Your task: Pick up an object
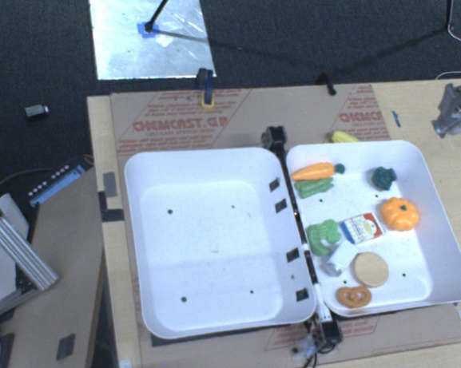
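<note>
Hanging at the right edge over the bench, well apart from the bins, the gripper (454,111) is showing as a grey blur; its opening is impossible to judge. Toys are lying in the right bin (431,171): carrot (313,171), pumpkin (399,213), pretzel (353,295).

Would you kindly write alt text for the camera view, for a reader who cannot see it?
Two shallow white bins sit side by side on a bench; the right bin holds toy foods, including a carrot, a pumpkin, a cookie and a pretzel. The gripper sits outside the bins at the right edge.
</note>
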### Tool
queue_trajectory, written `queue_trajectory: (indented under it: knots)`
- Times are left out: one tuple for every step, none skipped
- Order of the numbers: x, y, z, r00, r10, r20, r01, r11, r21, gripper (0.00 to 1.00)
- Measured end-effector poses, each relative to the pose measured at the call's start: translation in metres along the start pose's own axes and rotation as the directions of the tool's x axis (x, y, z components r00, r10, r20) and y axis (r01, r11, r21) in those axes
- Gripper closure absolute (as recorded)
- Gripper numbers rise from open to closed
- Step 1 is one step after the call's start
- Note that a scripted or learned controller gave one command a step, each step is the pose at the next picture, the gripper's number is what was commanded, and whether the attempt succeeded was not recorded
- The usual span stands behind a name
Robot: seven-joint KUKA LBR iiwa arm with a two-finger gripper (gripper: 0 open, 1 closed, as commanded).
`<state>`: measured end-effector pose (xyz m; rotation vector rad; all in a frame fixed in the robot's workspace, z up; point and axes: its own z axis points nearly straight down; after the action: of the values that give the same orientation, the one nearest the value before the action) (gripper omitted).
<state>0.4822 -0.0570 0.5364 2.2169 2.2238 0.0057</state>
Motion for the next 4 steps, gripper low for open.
queue_trajectory:
  knots:
    - [0.022, 0.005, 0.001, 1.000, -0.002, 0.001, 0.002, 1.000, 0.001, 1.00]
    - [0.041, 0.005, 0.001, 1.000, -0.003, 0.001, 0.003, 1.000, 0.001, 1.00]
    - [0.056, 0.047, 0.002, 1.000, -0.003, 0.002, 0.003, 1.000, 0.000, 1.00]
    - [0.074, 0.056, 0.001, 1.000, -0.002, 0.002, 0.002, 1.000, 0.000, 1.00]
